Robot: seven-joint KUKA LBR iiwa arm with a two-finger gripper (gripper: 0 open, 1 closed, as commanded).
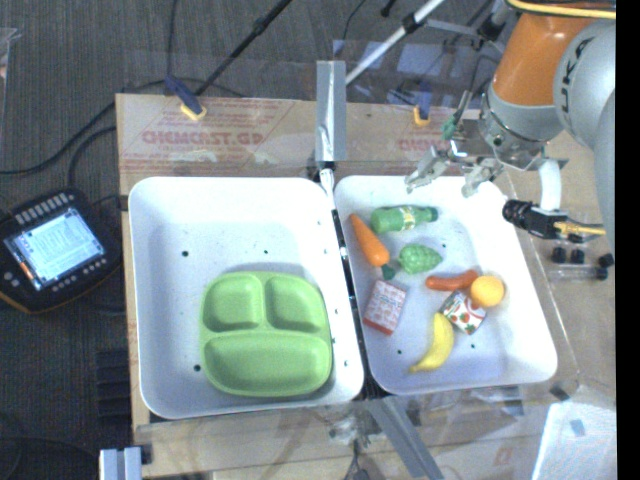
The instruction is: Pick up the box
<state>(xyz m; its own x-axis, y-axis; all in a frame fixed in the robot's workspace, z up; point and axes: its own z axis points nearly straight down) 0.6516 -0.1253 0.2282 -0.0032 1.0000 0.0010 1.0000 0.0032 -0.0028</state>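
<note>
Single fixed camera above bench (150,128), slanting down on both bins (160,268).

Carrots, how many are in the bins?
2, both in the right bin: a big carrot near its left wall, and a smaller carrot beside the orange fruit. None looks hidden.

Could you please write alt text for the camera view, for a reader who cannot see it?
The arm's tool hangs open above the far edge of the right bin, holding nothing; the box lies untouched there among a banana, carrot and bottle. A green tray fills the left bin.
</note>
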